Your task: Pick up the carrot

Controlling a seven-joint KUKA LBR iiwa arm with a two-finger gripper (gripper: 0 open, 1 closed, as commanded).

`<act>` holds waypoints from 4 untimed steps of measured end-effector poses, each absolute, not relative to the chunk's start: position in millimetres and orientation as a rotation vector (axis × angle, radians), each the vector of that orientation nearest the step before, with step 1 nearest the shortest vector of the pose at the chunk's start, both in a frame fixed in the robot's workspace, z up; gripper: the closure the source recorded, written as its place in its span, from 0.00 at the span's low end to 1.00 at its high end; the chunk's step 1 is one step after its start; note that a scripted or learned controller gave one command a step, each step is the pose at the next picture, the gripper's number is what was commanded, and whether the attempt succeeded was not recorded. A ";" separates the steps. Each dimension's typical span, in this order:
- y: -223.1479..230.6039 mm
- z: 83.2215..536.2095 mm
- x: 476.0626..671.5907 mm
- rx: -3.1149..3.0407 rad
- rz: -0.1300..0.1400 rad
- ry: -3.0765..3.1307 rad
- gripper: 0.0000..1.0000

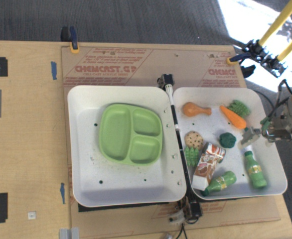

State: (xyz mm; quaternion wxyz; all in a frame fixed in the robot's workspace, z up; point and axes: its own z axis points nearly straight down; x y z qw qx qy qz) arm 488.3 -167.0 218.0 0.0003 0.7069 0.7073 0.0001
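Note:
The carrot [232,115] is orange with a leafy green top [238,107]. It lies slantwise in the far right part of the right bin [273,156]. My gripper [250,136] reaches in over the bin's right wall, a short way to the near right of the carrot's tip. It is apart from the carrot, and nothing shows in its grasp. The carrot is in full view.
The right bin also holds a drumstick [196,109], a cookie [194,139], a dark green ball [227,140], a red-and-white carton [208,164] and two green bottles [255,171] [220,180]. A green divided plate [131,133] sits in the left bin [83,148].

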 end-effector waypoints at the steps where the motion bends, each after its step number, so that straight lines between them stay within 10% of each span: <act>1: -216.7 196.5 531.9 2.095 0.001 2.338 0.00; 2: -212.5 97.8 576.9 2.276 0.022 2.182 0.00; 3: -202.4 88.8 636.1 2.465 -0.011 1.997 0.00; 4: -203.2 88.2 654.7 2.759 -0.014 1.589 0.00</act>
